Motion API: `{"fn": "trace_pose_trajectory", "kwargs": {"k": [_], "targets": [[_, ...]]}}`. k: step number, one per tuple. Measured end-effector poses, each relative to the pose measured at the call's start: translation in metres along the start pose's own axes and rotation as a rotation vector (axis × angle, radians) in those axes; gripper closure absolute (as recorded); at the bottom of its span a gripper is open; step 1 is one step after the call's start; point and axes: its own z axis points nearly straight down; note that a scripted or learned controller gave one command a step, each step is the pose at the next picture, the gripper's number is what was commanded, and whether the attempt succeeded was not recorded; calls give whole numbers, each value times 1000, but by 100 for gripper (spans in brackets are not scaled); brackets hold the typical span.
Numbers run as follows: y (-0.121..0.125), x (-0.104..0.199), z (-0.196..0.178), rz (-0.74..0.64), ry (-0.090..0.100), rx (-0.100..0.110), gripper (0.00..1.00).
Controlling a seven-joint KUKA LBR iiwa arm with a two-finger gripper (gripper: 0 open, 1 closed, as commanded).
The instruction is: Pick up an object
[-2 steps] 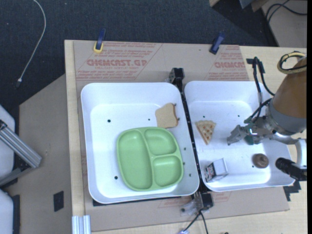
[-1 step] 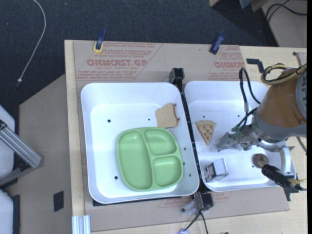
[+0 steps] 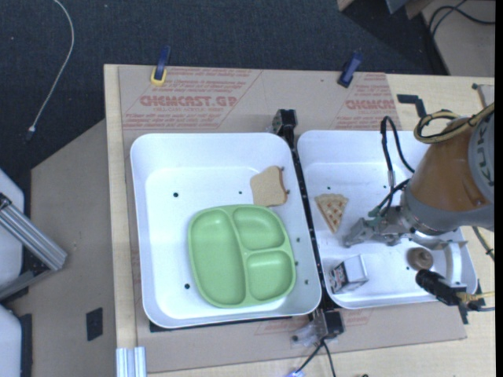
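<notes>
A tan bench board printed with red lettering (image 3: 196, 100) sits over dark blue carpet (image 3: 196, 14) and bears two shallow white plastic bins, the left bin (image 3: 153, 210) and the right bin (image 3: 354, 151), held at the far edge by a yellow clamp (image 3: 159, 71) and a blue clamp (image 3: 349, 71). The grey two-finger gripper (image 3: 354, 236) hangs low in the right bin, and whether its fingers are spread or pressed together cannot be told. Just to its far left lies a tan waffle-patterned toy wedge (image 3: 332, 210), long axis running near to far with its narrow tip toward the near side; just near of the gripper sits a small silver and black box-like object (image 3: 348, 273), and well to its left, in the left bin, lie a tan toy bread slice (image 3: 269, 185) and a green three-compartment plastic plate (image 3: 240, 254).
</notes>
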Motion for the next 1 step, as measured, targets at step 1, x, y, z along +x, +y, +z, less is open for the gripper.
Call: {"fn": "trace_pose_trajectory", "kwargs": {"k": [1], "targets": [[1,1,-11,-1,0,-4,100]]}}
